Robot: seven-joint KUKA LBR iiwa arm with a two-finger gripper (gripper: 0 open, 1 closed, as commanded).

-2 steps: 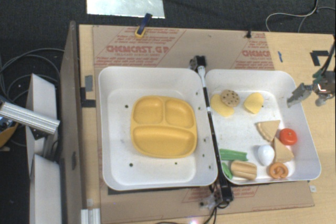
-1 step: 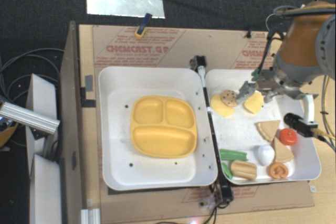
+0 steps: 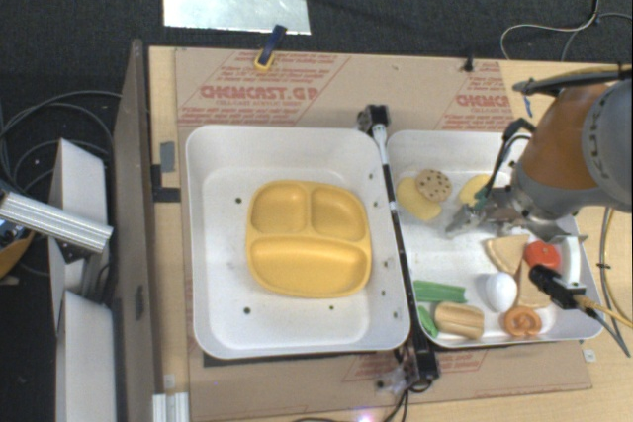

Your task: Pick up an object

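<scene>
The gripper (image 3: 465, 215) was lowered into the right bin (image 3: 450, 141), just beside the cookie (image 3: 432, 183). Its grip could not be told. Nothing was picked yet; one toy food needed choosing next.

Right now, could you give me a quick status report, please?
Gripper low in right bin, nothing visibly held. Cookie just beside it. Yellow tray in left bin.

The arm (image 3: 603, 148) is a thick, rounded grey body with a broad orange band (image 3: 554, 138) wrapping it above the wrist. A black cable (image 3: 508, 145) loops along the orange part towards the wrist. The end effector (image 3: 465, 217) is small, metallic grey, with thin pale fingers and a hint of green at its base.
</scene>
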